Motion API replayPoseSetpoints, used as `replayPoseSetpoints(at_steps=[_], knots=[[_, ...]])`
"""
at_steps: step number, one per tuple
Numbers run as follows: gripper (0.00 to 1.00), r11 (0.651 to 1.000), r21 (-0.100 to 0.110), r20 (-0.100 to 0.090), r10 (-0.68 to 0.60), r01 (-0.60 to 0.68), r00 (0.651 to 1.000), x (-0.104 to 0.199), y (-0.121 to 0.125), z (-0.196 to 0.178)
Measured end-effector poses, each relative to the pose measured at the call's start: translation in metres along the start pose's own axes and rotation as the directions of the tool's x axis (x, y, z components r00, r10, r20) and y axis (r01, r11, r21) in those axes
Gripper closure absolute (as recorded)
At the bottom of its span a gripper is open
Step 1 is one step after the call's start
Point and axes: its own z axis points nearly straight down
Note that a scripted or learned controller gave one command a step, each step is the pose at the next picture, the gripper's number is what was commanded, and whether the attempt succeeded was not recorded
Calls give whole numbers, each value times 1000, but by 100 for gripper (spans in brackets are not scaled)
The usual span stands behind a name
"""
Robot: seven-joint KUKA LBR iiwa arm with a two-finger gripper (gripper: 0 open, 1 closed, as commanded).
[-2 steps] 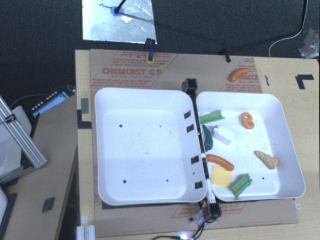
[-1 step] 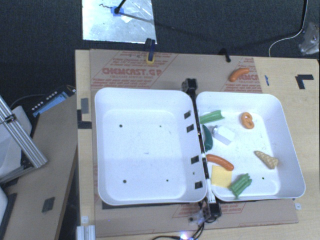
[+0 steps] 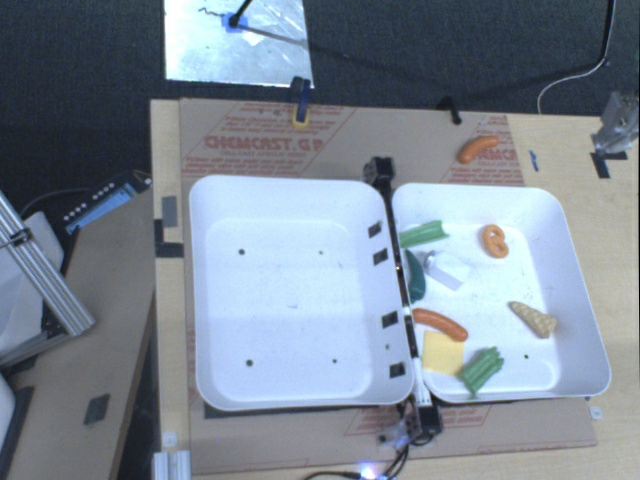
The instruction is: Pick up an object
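The right bin (image 3: 570,268) holds several small items. A light green pod (image 3: 422,233) lies near its upper left, with a dark green piece (image 3: 414,276) and a pale grey-white piece (image 3: 441,268) just below it. An orange ring (image 3: 493,240) sits toward the upper right. Lower down are a red-orange sausage (image 3: 440,323), a yellow square slab (image 3: 443,352), a green bundle (image 3: 481,369) and a tan cone-shaped piece (image 3: 534,318). Another orange sausage (image 3: 478,149) lies on the bench behind this bin.
The left bin (image 3: 290,288) sits beside the right one, joined by a black clipped divider (image 3: 395,278). A yellow-blue clamp (image 3: 299,103) and a shiny sheet (image 3: 238,28) are at the back. A grey fixture (image 3: 620,128) stands at far right, a metal frame (image 3: 40,278) at left.
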Motion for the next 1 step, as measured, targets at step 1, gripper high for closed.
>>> replayPoseSetpoints(at_steps=[1], knots=[[100, 1000, 0, 0, 0, 0, 1000, 36, -59, 20]])
